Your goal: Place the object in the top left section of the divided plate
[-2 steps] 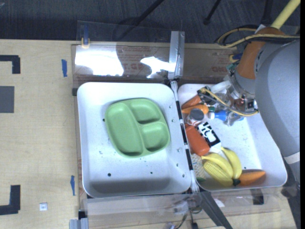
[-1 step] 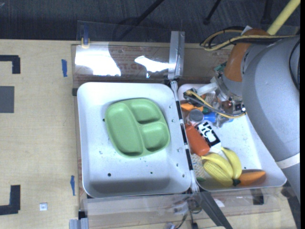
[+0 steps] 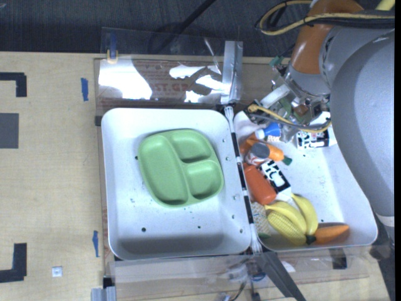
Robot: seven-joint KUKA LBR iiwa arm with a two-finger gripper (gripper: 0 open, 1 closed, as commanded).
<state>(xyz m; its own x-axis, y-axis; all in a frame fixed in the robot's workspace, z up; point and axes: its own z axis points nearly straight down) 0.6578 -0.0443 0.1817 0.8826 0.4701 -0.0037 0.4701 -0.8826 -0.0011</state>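
We judge the task barely started. The green divided plate point(image 3: 180, 166) sits in the left bin point(image 3: 119, 168), and as far as we can see all 3 sections hold nothing, incl. the top left one that's the target. Nothing delivered yet.

All the candidate objs are in the right bin point(image 3: 338, 187), crowded along its left side: a bunch of bananas point(image 3: 291, 218), an orange carrot-like piece point(image 3: 331, 232) just beside them, a red-orange item point(image 3: 259, 184) w/ a black-and-white tag point(image 3: 274, 174) on it, plus smaller orange and blue bits point(image 3: 266, 140) above. Which one is "the object" we can't tell.

The gripper point(image 3: 294, 108) is low over the top of the right bin, near those small bits, amid cables; we can't tell its state or whether it has anything.

Left to do, by our read: secure an obj, lift, cross the divider to the left bin, set it in the plate's top left section.
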